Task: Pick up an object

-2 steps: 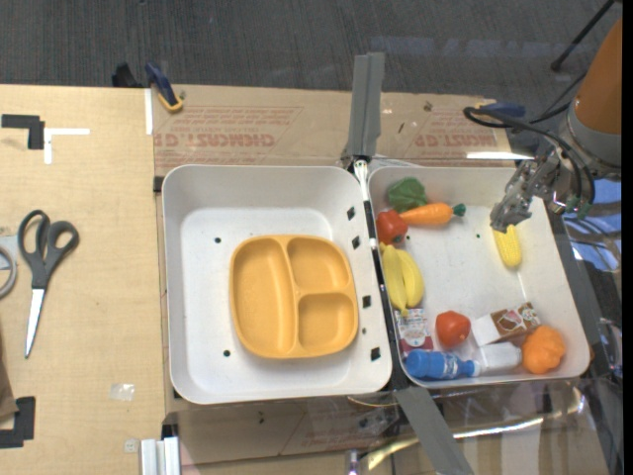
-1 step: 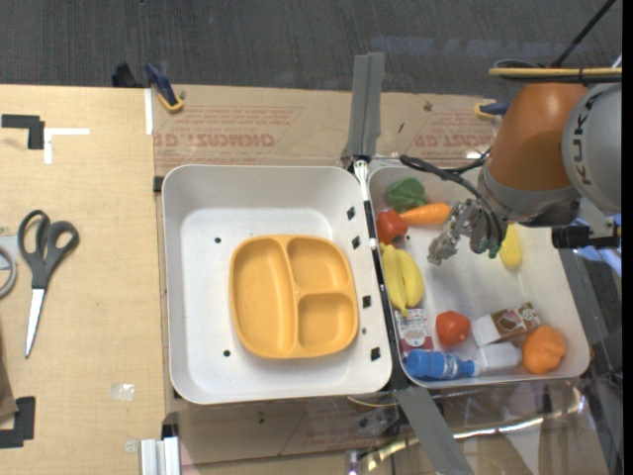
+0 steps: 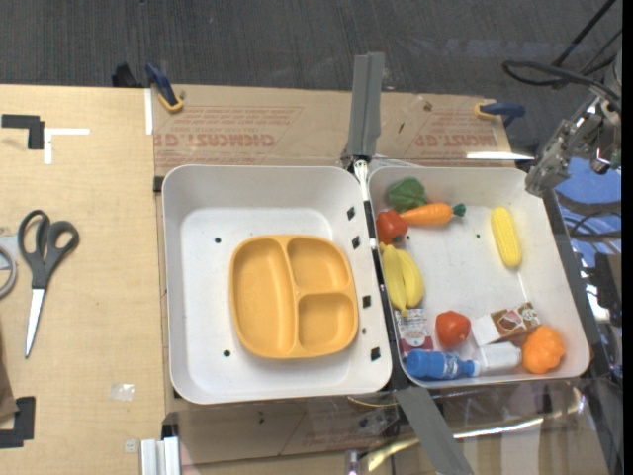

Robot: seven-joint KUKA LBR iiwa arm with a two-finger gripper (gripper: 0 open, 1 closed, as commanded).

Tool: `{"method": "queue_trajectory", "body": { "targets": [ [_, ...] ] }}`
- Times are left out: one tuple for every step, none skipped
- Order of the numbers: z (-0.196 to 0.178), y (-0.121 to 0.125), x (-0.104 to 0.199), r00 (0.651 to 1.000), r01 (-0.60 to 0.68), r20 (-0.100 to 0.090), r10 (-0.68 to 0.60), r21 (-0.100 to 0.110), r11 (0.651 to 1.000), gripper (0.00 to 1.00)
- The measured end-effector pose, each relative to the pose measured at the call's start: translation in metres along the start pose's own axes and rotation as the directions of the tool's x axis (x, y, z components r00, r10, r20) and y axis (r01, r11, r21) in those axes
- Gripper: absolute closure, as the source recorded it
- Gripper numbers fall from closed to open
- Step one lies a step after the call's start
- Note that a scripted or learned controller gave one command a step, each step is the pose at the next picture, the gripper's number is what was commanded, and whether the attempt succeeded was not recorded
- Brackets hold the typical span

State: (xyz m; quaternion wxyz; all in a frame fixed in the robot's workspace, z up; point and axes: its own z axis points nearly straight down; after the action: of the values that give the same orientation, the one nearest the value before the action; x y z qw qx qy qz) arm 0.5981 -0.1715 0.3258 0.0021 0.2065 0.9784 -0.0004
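Nearest the camera, along the front wall of the right bin (image 3: 569, 295), a blue bottle (image 3: 438, 366) lay on its side, with a red tomato (image 3: 453, 328) just behind it and an orange fruit (image 3: 542, 350) in the front right corner. Between tomato and orange sat a small brown-and-white packet (image 3: 515, 321) on a white block (image 3: 495, 354), and a little red-and-white sachet (image 3: 411, 329) lay to the left of the tomato. Farther back, a bunch of bananas (image 3: 402, 276) rested against the bin's left wall, a second red tomato (image 3: 391, 226) sat just behind it, and a carrot (image 3: 432, 214) lay crosswise beside a leafy green vegetable (image 3: 406, 192) in the back left corner. An ear of yellow corn (image 3: 506, 236) lay apart from the others toward the back right. The gripper (image 3: 552, 164) hung above the back right corner of that bin, clear of every object; it was too small and cluttered to tell how far it was open, and nothing could be seen in its grasp. The left bin (image 3: 188, 295) held a yellow divided plate (image 3: 294, 295), lying flat in its middle. On the wooden bench (image 3: 89, 295) to the left lay a pair of scissors (image 3: 42, 265), well apart from the bins, and blue clamps (image 3: 164, 85) held a cardboard sheet (image 3: 252, 132) behind them.
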Motion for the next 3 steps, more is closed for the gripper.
{"method": "queue_trajectory", "body": {
  "targets": [
    [0.213,0.009,-0.002,0.986,0.166,-0.001,-0.166,-0.001,0.986,1.00],
    [0.233,0.067,0.022,0.990,0.138,-0.002,-0.138,-0.001,0.990,1.00],
    [-0.010,0.014,0.018,0.997,0.072,0.001,-0.072,0.000,0.997,1.00]
  ]
}}
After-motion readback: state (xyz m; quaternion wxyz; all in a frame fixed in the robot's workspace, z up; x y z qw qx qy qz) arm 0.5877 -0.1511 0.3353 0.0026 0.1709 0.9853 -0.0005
